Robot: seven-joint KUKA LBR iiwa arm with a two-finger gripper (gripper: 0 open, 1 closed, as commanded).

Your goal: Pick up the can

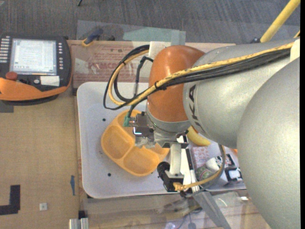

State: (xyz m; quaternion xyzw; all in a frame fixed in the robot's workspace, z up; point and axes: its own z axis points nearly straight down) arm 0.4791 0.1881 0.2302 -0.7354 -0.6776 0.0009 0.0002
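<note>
Gripper hangs low over the orange plate, tucked under the big orange wrist; can't tell if it's open or shut, arm hides it; nothing seen held.

Near edge: brown bench w/ a black L mark at the left and a bit of blue tape just beside the white bin.

In the bin: plate has 3 dips and lies flat, a bit left of the middle; small dark dots on the bin floor near it.

Right of the plate, under the arm: a yellow bendy thing, maybe a banana; below it a flat packet w/ red print; next to that a small pale round thing w/ green on it, prob. the can, lying down, partly hid, well apart from the gripper; can't tell which bin this stuff is in.

Further back: wood board behind the bin; orange and grey screen box at the far left of the bench, screen lit.

Furthest: grey carpet; yellow pole slanting at top right.
</note>
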